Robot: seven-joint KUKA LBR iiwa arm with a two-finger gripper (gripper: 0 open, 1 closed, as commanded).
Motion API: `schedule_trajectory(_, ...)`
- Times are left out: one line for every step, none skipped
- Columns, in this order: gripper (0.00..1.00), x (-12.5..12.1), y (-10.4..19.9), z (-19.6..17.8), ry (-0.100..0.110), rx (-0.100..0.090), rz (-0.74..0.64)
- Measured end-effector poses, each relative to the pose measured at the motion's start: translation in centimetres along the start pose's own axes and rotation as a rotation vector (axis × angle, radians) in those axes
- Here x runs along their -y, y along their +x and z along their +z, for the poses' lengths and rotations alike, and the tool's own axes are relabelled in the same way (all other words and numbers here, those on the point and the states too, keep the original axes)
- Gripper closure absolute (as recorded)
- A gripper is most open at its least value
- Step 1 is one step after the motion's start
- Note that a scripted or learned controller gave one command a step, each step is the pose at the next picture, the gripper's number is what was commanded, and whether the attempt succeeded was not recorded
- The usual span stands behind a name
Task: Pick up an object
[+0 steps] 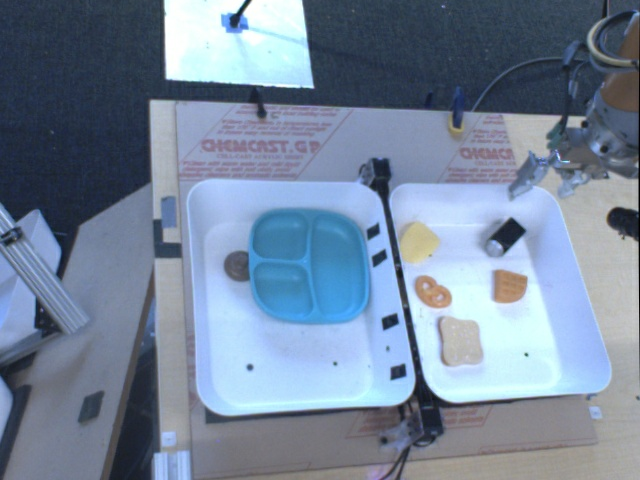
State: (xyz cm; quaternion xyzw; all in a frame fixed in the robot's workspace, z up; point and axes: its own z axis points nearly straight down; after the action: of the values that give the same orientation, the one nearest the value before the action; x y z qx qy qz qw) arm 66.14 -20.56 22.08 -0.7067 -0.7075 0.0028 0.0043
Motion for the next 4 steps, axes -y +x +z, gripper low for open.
schedule_trajectory(0.0, -0.3, 0.1, -0.8, -0.012, 0.003, -0.003)
schedule_trajectory(0.0, -0.2, 0.8, 3.6, -0.01, 0.002, -0.006)
schedule_trajectory(0.0, -0.3, 0.6, 9.9, -0.007, 0.002, -0.004)
schedule_trajectory(0.0, -0.4, 0.7, 13.7, -0.013, 0.004, -0.007)
